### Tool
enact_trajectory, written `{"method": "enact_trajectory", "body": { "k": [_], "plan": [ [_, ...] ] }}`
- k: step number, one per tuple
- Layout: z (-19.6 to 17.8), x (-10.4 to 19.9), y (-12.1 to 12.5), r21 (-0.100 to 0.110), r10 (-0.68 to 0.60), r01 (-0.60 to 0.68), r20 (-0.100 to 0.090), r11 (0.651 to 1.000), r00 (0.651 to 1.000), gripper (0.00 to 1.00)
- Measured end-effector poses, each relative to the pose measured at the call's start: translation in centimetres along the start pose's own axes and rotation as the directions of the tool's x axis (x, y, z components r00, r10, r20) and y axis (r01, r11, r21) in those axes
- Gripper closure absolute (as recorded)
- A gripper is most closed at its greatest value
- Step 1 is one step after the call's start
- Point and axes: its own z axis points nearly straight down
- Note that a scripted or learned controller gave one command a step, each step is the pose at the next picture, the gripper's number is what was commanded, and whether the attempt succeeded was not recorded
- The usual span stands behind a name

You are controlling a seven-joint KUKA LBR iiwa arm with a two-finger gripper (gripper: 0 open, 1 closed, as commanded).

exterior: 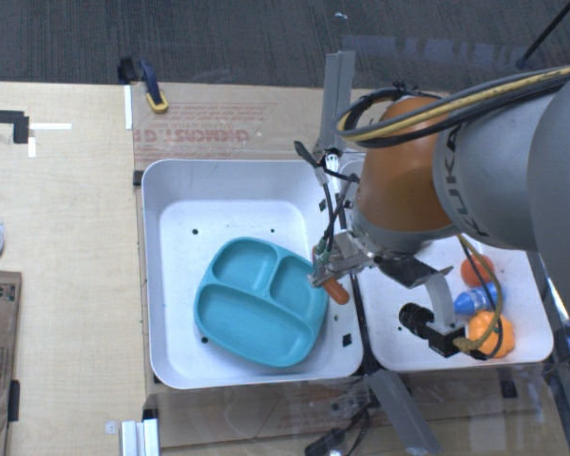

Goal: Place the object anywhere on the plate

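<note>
L bin, teal plate inside

Pale bench, two white bins

Floor lay bare across the upper and left parts of the left bin, plate took up its lower middle, arm hung over the wall between bins and most of the right bin, orange and blue bits crowded its right side
</note>
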Motion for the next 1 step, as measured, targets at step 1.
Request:
{"method": "enact_trajectory", "body": {
  "k": [1],
  "plan": [
    [-0.01, -0.05, 0.0, 0.0, 0.001, -0.001, 0.0, 1.0, 1.0, 0.0]
  ]
}}
